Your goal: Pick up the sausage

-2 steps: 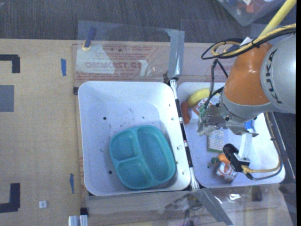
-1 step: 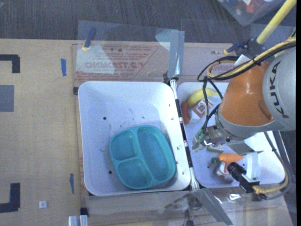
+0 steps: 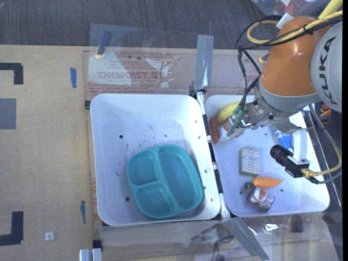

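Gripper (image 3: 235, 128) state cannot be told; it hovers at the right white plastic bin's (image 3: 312, 200) left wall, so descend squarely over the reddish-brown curved sausage (image 3: 214, 129).

Single fixed cam above the counter (image 3: 43, 145), looking down at a slant. Left bin (image 3: 109, 118) sits mid-frame; right bin (image 3: 310, 194) just beside it twd the right edge. Arm (image 3: 293, 53) enters from right of left bin, upper corner. Mid-range view.
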